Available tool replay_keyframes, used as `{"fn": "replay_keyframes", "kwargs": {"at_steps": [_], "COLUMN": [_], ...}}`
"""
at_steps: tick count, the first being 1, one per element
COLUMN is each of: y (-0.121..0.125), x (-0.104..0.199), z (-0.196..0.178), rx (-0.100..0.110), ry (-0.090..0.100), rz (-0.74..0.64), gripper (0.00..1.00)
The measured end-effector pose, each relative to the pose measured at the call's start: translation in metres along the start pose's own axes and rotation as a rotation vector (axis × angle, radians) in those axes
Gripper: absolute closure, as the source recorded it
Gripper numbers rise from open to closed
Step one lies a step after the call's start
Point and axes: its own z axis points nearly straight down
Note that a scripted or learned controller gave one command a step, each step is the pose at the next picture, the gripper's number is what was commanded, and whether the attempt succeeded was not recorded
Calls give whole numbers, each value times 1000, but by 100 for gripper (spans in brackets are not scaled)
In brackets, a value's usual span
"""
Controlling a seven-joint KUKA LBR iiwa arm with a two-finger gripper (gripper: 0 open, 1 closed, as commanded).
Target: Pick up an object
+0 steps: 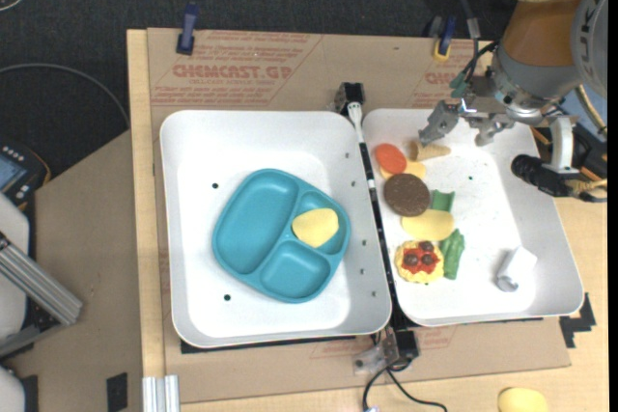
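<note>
Cardboard-topped bench (251, 72), left white bin (193, 207), right white bin (541, 246), side by side

toy food (417, 217) clustered in right bin (541, 236)

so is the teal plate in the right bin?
No. The teal plate lies in the left bin, with a yellow piece in one compartment; the right bin holds the other food items.
</note>
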Motion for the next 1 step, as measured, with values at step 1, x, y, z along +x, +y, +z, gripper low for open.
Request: {"fn": "replay_keyframes", "kwargs": {"at_steps": [1], "y": [-67], "x": [-18], "z": [-103], "rx": [-8], "ry": [-3], "rz": [4], "gripper": [0]}}
